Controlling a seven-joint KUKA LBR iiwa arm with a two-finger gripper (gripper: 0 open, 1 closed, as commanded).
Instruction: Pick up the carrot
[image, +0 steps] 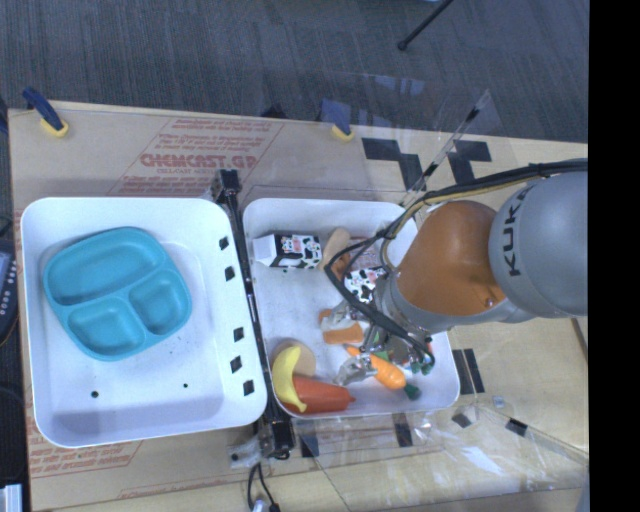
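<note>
The carrot (391, 376) is a small orange piece with a green end, lying near the front right of the right bin (300, 215). My gripper (376, 362) is low in that bin, right at the carrot and touching or nearly touching its left end. The arm's orange band and grey wrist hang over the bin's right side and hide what lies beneath them.
A yellow banana (286, 376) and a long red-orange vegetable (322, 396) lie at the bin's front left. Orange pieces (345, 331) sit mid-bin, and a cow-print carton (292, 250) is at the back. The left bin (120, 410) holds a blue divided plate (115, 292).
</note>
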